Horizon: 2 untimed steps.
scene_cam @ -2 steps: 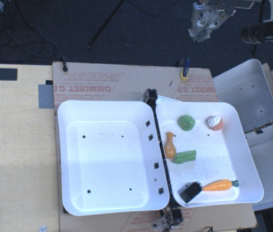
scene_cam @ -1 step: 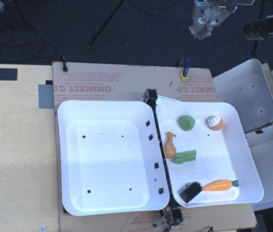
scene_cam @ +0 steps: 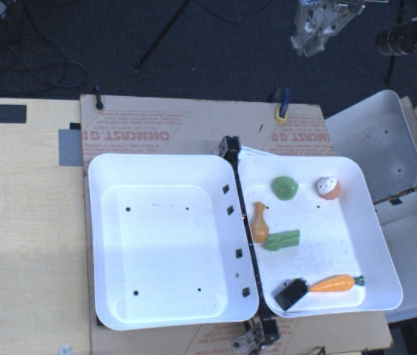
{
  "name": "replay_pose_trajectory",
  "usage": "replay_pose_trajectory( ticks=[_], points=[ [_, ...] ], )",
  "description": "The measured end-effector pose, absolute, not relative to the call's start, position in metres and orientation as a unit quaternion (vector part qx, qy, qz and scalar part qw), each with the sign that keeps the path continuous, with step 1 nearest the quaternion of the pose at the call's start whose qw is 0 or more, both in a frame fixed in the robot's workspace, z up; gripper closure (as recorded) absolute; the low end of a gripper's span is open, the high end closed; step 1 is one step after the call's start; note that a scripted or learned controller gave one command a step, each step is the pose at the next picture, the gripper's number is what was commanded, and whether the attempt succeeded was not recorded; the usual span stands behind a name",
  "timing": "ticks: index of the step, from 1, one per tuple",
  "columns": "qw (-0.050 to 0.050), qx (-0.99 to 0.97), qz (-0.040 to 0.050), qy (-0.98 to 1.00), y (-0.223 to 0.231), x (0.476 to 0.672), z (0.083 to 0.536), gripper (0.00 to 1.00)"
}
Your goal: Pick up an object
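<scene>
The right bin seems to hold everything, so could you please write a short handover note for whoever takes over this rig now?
Gripper: raised high beyond the bench's far edge, holding nothing that can be seen.
Right bin: green ball and white-and-orange ball toward the far side; orange gourd-shaped toy by the divider, touching the green oblong piece; toy carrot and black block at the near edge.
Left bin: white floor with small dark marks.
Done: no pick yet.
Left: descend, grasp one object, lift.
</scene>
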State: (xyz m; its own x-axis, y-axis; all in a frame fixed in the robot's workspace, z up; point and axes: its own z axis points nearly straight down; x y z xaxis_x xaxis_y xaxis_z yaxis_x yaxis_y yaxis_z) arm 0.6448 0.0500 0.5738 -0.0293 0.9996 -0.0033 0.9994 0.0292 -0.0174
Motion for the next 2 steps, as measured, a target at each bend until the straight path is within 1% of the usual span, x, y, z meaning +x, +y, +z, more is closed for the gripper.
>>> replay_pose_trajectory(
  ticks=[2],
  points=[
    [0.007,-0.692,0.0101,-0.722,0.0538,0.6452,0.5920,1.00]
  ],
)
